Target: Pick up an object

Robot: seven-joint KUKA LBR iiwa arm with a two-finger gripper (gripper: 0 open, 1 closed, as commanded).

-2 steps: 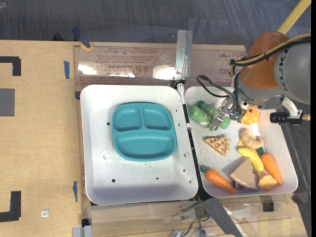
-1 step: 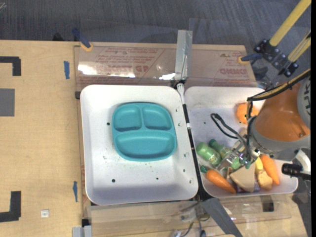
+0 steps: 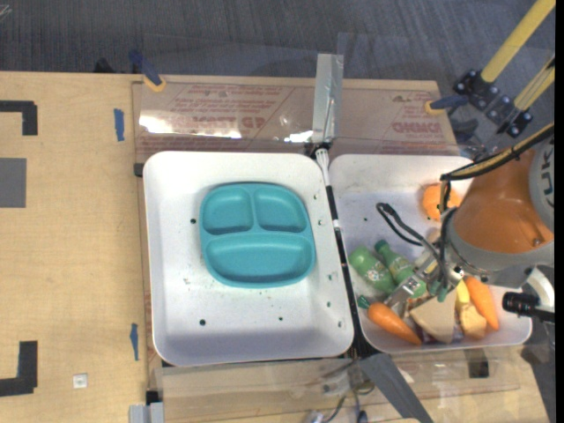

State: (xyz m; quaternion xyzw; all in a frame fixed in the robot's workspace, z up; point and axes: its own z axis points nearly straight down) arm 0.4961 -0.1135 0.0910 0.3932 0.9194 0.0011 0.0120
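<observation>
Reaching: we see the tool [image 3: 421,287] low in the right bin [image 3: 370,176], among toy food.
Grip: we cannot tell.
Left bin [image 3: 167,263]: teal plate [image 3: 257,233].

A divided plate [image 3: 257,234] sits in the left bin [image 3: 167,324] — the toy food [image 3: 392,320] lies in the right bin [image 3: 352,183].

Matt teal plastic plate [image 3: 257,233]; glossy white bins [image 3: 167,263].
</observation>
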